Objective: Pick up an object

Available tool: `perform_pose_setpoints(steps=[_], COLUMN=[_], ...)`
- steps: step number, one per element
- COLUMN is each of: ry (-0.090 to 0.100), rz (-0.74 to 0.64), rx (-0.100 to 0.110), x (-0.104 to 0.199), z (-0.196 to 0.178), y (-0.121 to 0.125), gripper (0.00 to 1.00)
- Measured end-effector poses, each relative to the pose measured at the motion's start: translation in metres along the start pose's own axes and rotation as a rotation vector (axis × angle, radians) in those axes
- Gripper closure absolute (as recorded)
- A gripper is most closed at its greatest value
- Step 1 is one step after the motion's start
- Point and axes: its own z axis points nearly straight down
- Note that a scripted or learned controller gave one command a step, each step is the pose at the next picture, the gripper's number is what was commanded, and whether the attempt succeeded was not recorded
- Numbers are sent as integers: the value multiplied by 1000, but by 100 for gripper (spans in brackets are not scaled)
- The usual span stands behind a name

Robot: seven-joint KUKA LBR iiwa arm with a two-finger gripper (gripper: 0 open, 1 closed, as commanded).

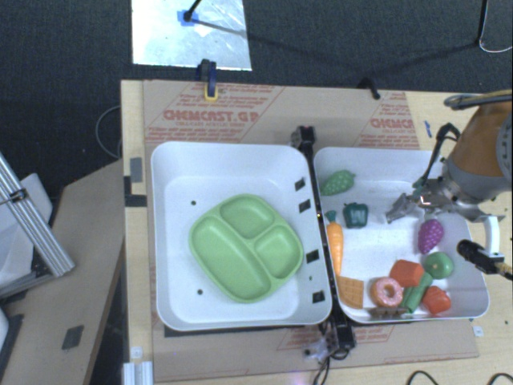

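My gripper [399,209] hangs over the upper middle of the right bin [385,165], reaching in from the right. A dark green toy pepper [355,214] lies just to its left, and a purple bunch of grapes [430,235] just below and to its right. A green leafy vegetable [338,182] rests near the bin's top left, and an orange carrot [335,247] runs along its left wall. I see nothing held in the gripper.
A pink donut [388,292], a red-orange piece [406,273], a green ball [438,265], a red piece [437,300] and a tan waffle [350,289] crowd the right bin's front. The left bin [172,215] holds a green divided plate [246,247].
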Motion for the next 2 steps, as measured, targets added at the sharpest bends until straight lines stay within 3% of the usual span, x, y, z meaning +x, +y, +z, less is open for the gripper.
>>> perform_pose_setpoints(steps=[1,2], ry=[-1,-2], rz=[-1,-1], rx=[-3,-7], x=[0,0], z=[4,-7], y=[1,2], gripper=[0,100])
